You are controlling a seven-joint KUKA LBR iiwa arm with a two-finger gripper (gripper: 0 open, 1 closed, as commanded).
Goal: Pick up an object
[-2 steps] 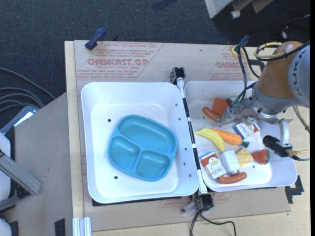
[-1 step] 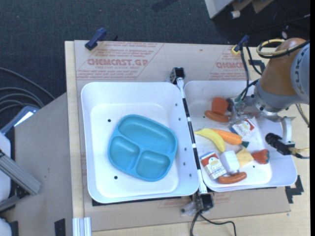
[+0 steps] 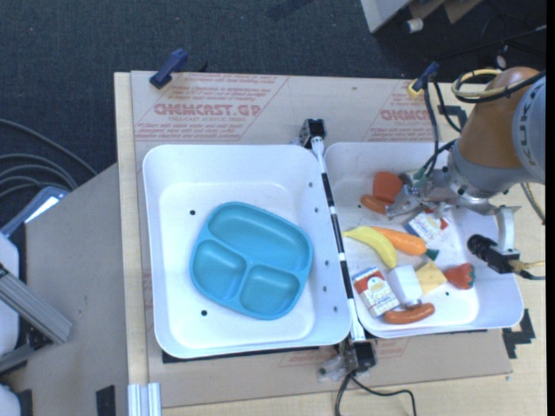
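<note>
The one camera hung fixed above the bench [image 3: 260, 111], looking down at a slant so that both white bins lay in the frame, the left bin [image 3: 165, 232] and the right bin [image 3: 494, 306] side by side. It stood far enough back to take in dark floor beyond the bench's far edge. The arm [image 3: 499, 137] entered from the right.

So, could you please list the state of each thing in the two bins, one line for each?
Blue plastic divided tray: flat in the left white bin, nothing on it.
Yellow toy banana: lying in the right white bin.
Orange toy carrot: lying against the banana.
Red toy sausage: lying near the front wall.
Gripper: low over the toys.
</note>
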